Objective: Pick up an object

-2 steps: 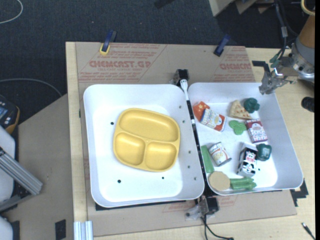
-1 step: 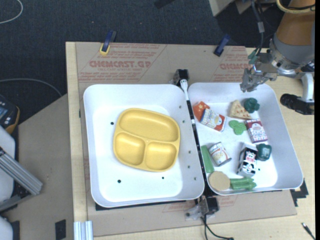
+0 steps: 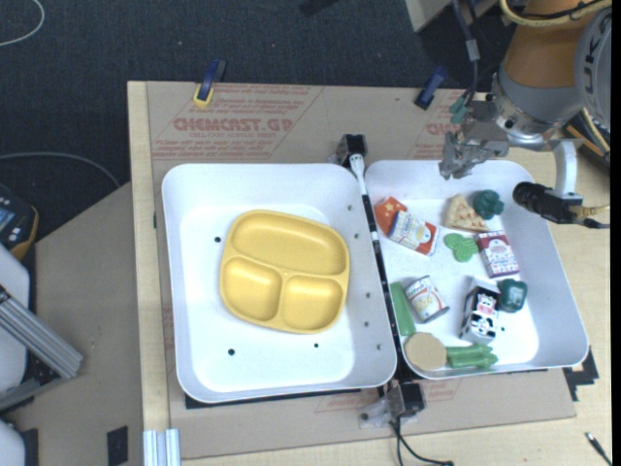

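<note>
Step in hand, as I read it: approach phase, nothing picked yet. The gripper (image 3: 464, 159) hangs over the back edge of the right bin (image 3: 561, 311), near its back-left part, w/ nothing between its tips. Whether those tips are apart or together, I cannot tell at this angle and res.

No set target, so any item in the right bin counts. Closest candidates: the red-and-white packet (image 3: 408, 225), toward the front-left of the gripper near the bin's left wall, and the tan wedge (image 3: 466, 214), just in front of the gripper w/ a dark green lump (image 3: 486, 202) touching its right side. Further front: a light green piece (image 3: 462, 247), a red carton (image 3: 498, 254), a small can (image 3: 424, 298), a black-and-white carton (image 3: 481, 316), and a tan disc (image 3: 425, 351) at the front edge beside a green strip (image 3: 471, 359).

Next move prob. calls for shifting toward the bin's middle, centring over one item, then descending. The wedge and lump sit tight together, so the packet looks the cleaner pick.

The left bin (image 3: 189, 280) carries a yellow divided tray (image 3: 284, 270) in its middle, well apart from the gripper.
</note>
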Action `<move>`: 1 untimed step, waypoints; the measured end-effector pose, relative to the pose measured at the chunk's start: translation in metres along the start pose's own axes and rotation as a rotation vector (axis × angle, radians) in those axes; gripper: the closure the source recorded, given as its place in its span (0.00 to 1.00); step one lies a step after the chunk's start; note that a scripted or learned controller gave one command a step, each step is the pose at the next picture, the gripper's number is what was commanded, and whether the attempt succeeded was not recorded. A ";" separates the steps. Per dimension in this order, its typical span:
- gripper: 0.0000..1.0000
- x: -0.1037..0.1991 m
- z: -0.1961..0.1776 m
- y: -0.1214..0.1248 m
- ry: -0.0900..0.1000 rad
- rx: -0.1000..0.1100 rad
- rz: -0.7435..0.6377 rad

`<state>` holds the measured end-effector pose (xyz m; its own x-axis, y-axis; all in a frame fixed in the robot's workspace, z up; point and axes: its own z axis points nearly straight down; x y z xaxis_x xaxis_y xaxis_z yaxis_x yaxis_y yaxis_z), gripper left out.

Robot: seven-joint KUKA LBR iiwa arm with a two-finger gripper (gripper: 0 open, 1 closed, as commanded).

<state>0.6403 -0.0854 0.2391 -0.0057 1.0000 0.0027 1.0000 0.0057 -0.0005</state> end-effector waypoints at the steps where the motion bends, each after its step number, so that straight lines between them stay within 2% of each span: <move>1: 1.00 0.059 -0.004 -0.006 0.001 0.001 -0.001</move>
<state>0.6338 -0.0261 0.2431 -0.0065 1.0000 0.0033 1.0000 0.0065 -0.0014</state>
